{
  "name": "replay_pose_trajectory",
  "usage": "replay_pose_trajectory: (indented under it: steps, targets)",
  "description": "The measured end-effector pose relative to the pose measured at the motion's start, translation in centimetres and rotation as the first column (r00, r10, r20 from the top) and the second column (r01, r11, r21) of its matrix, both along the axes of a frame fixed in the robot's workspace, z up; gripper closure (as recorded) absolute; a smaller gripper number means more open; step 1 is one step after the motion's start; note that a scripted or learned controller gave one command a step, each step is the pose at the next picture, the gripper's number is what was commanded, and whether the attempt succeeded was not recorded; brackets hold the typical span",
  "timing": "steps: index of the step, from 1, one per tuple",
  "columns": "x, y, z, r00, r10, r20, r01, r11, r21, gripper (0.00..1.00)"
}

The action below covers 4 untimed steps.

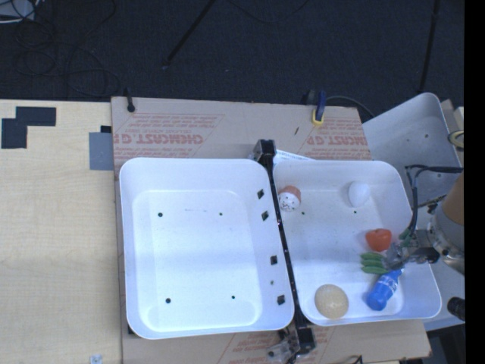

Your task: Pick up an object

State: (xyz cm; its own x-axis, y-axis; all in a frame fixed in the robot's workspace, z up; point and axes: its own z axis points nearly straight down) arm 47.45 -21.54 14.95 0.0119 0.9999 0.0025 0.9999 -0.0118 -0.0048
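Claw (395,258) of the grey arm enters from the right edge and sits low over the right-hand bin (326,184), near that bin's right wall. How far it is open cannot be told at this size, and nothing can be made out between its tips. It lies directly among three objects: a green item (371,263) just to its left, a red-orange rounded object (379,239) just above and left, and a blue bottle (383,289) lying tilted just below. Whether it touches any of them cannot be judged.

Remaining contents of the right-hand bin: a pale cream ball (331,300) near the front wall, well left of the bottle; a small white ball (358,193) toward the back; and a small rounded object, white with an orange-brown patch (289,199), close to the divider side at the back left.

The left-hand bin (129,196) adjoins it on the left, the two joined along a black clipped strip (274,233) (running from back to front). Both bins rest on a brown cardboard sheet (189,131) bearing printed red lettering, which in turn lies on a light wooden bench top (53,241). A yellow-and-blue clamp (319,109) stands at the cardboard's back edge, and dark flooring with cables lies beyond.
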Motion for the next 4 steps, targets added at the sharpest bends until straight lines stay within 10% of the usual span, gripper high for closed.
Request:
replay_pose_trajectory:
  steps: [1,2,3,4]
  targets:
    - [0.0,0.0,0.0,1.0,-0.004,0.0,0.004,1.0,0.0,0.0]
    - [0.2,0.1,8.5,1.0,0.014,0.01,-0.014,1.0,-0.005,0.0]
    - [4.2,0.3,-0.7,1.0,0.015,-0.001,-0.015,1.0,0.0,0.0]
    - [4.6,0.1,4.5,1.0,0.013,0.006,-0.013,1.0,-0.003,0.0]
